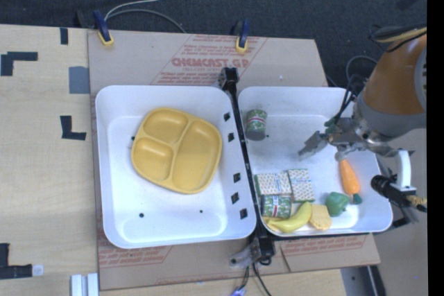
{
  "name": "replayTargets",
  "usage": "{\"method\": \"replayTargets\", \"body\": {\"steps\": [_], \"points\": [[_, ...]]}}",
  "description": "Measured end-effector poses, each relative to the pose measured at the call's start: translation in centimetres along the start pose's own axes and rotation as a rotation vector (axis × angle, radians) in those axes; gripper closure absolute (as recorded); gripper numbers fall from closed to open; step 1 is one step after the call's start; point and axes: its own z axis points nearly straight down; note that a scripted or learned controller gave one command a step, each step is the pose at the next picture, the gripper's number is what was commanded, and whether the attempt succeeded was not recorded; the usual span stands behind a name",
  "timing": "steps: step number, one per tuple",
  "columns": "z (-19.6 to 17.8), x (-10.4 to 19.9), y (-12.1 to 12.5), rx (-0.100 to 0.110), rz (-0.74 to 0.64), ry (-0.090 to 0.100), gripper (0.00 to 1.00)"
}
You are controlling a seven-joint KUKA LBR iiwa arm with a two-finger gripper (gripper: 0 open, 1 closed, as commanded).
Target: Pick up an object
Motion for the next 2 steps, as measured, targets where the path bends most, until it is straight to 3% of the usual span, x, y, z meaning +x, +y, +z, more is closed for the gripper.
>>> {"method": "replayTargets", "body": {"steps": [1,2], "points": [[10.0,5.2,10.2,0.0,-0.001,0.0,0.0],[10.5,4.4,14.3,-0.004,-0.002,-0.001,0.0]]}}
